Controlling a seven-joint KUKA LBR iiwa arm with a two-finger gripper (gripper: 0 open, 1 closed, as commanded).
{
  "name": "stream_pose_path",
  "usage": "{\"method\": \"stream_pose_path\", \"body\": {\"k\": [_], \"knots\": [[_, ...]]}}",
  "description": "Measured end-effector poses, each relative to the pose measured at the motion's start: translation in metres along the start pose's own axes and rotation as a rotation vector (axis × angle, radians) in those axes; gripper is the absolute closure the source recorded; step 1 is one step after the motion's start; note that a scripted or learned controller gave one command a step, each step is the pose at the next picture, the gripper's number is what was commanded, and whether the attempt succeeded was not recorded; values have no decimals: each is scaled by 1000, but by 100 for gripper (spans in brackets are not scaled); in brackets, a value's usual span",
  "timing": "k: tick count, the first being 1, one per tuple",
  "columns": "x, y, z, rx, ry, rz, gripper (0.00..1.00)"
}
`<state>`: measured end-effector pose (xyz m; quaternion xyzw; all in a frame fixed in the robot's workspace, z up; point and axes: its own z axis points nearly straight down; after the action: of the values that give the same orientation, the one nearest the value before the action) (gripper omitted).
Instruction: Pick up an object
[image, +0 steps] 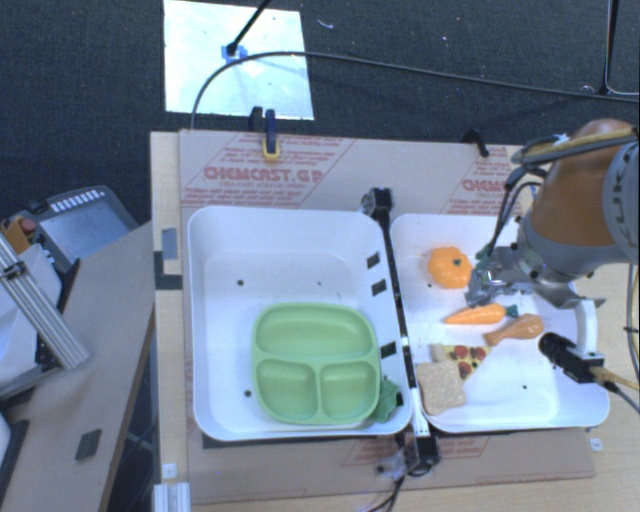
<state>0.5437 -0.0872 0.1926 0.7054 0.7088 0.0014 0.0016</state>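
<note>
Two white bins sit side by side on the bench. The left bin (215, 290) has a green plate (315, 362) in it, with three sections, lying flat near the front. A small dark green thing (390, 398) peeks out at the plate's front right corner.

The right bin (520, 405) holds the toy food. A round orange fruit (449, 266) sits near the back. A carrot (476, 316) lies on its side in the middle, and a tan drumstick (514, 329) lies just beside it on the right. Nearer the front are a slice of pizza (461, 357) and a slice of bread (439, 386), touching each other.

The arm (580, 205) comes in from the right, over the right bin. Its gripper (484, 285) hangs down between the orange fruit and the carrot, just above the carrot's thick end. The fingers look dark and blurry here, so I cannot tell how far apart they are, and nothing can be seen held between them
</note>
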Motion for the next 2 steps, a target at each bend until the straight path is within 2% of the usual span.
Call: {"method": "stream_pose_path", "body": {"k": [1, 2], "knots": [[-2, 1, -43, -1, 0, 1, 100], [43, 16, -41, 2, 1, -2, 100]]}}
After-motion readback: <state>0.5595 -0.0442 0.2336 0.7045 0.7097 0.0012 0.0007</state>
